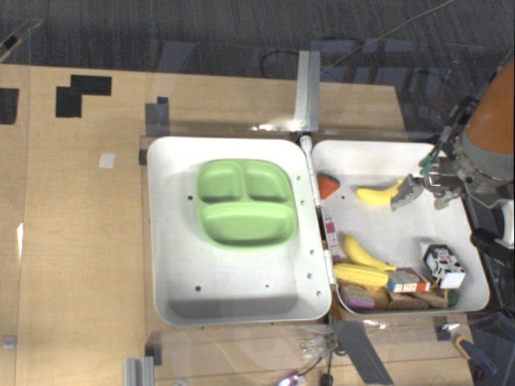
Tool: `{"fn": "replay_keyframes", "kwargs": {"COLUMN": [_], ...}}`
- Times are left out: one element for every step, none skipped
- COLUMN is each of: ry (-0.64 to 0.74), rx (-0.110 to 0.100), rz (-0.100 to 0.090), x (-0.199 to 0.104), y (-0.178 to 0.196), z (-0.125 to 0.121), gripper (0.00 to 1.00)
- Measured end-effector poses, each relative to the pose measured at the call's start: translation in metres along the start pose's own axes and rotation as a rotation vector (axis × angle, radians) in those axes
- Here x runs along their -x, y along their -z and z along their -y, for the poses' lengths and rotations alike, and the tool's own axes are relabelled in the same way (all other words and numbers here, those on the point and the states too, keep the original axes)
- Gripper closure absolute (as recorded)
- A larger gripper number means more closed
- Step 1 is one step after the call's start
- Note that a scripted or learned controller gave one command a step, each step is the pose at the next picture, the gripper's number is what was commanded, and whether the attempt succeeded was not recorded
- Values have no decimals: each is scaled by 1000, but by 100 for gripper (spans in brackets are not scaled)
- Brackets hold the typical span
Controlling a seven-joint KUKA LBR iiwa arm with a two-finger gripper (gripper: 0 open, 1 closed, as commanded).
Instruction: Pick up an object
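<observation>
On the left side, the wooden bench [72,240] carries some black marks near its far edge. Next comes the left white bin [173,288], and in it lies a green plate with three compartments [245,201], flat and near the middle of the bin.

The right white bin [378,155] stands just beside the left one. Near its left wall there is a small red object [327,186]. To the right of it, in the far part of the bin, lies a yellow banana [376,195]. A second banana [364,252] lies closer to the front, and just in front of it a yellow corn cob [362,275]. Along the front wall there are small boxes [410,284], and to the right a black and white object [441,260].

The gripper [424,196] hangs over the right part of this bin. Its two fingers stand apart, with nothing between them. The left finger [405,193] is just beside the right end of the far banana; whether it touches the banana is not clear. The orange band [492,119] of the arm shows at the right edge.
</observation>
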State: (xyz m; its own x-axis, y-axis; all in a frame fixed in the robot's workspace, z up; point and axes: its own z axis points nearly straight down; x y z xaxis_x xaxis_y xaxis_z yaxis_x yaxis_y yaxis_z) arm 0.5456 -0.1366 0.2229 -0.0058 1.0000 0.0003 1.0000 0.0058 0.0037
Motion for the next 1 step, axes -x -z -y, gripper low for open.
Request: {"fn": "replay_keyframes", "kwargs": {"ry": [177], "rx": [4], "rz": [1], "x": [-16], "y": [-129], "z": [-47], "gripper": [0]}}
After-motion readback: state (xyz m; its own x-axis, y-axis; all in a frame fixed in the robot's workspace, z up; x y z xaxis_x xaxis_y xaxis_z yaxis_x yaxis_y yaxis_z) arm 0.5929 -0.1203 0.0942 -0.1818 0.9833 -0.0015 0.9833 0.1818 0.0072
